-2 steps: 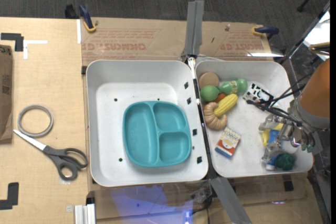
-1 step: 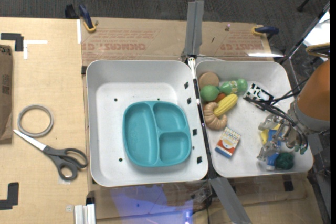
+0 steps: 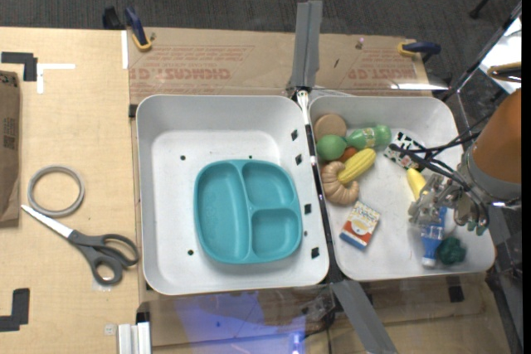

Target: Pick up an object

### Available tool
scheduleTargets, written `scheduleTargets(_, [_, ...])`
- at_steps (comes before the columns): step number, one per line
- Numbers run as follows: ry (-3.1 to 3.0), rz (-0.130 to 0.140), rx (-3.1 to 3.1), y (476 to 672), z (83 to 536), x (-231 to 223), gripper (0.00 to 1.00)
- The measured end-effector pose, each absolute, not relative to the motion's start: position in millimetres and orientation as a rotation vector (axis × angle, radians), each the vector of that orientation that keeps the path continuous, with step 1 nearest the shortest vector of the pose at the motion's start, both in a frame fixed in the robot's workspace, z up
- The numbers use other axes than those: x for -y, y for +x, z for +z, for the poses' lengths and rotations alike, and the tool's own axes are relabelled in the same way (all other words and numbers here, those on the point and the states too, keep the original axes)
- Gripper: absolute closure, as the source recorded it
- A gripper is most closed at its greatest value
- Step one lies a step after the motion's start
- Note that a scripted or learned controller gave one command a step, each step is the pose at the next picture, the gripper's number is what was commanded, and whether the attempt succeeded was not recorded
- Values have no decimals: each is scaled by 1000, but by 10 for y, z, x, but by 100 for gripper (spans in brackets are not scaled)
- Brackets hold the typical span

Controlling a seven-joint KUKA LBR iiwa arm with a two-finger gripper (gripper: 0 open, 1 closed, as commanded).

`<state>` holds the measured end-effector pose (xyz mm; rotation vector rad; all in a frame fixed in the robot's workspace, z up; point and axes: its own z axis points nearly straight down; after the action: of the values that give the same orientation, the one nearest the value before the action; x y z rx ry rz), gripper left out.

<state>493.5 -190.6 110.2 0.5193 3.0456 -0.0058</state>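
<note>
My gripper hangs low over the right side of the right bin, the arm reaching in from the right. Right under it lies a blue and white tube, with a dark green lump beside the tube. A small yellow piece lies just to the gripper's upper left. Cables and metal parts hide the gripper's tip, so contact with the tube cannot be judged.
The right bin also holds a brown ball, a green fruit, a green bottle, yellow corn, a bread piece and a small box. A teal divided plate lies in the left bin. Scissors and a tape ring lie on the bench.
</note>
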Motion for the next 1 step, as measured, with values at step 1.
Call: scheduleTargets(1, [892,1,-3012,4783,917,1529,100])
